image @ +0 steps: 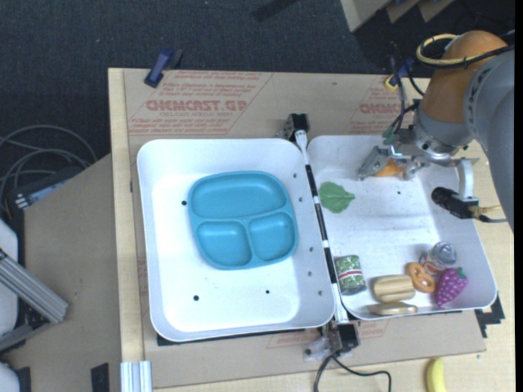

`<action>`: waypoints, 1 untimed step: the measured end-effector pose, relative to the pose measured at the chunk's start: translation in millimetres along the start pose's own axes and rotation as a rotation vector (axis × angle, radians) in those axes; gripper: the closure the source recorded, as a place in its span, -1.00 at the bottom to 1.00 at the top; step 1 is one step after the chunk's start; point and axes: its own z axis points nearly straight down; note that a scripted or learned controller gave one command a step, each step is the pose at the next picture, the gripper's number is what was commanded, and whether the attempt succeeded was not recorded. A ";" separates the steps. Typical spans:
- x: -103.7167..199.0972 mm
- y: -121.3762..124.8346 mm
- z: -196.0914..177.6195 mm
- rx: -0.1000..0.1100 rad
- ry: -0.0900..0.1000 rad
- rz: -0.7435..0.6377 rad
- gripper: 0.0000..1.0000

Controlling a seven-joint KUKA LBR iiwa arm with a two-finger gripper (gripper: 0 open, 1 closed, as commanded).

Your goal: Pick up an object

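Observation:
My gripper (391, 162) is down at the far end of the right bin (384, 223), under the orange-banded wrist (451, 96). A small orange object (395, 170) lies right at the gripper's tip, partly hidden by it. A green leaf-shaped piece (336, 196) lies a little nearer and to the left of the gripper. At the bin's near end sit a green can (350, 273), a tan bread roll (393, 287), a pretzel (422, 276), purple grapes (450, 286) and a small greyish item (442, 254).
The left bin (163, 284) holds a blue divided plate (243, 219). A black clamp (297, 125) sits at the far end of the wall between the bins. A black part (453, 201) juts over the right bin's right side. A yellow item (437, 376) lies off the bench front.

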 end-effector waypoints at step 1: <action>-4.5 0.7 -0.5 -0.002 0.000 0.000 -1.00</action>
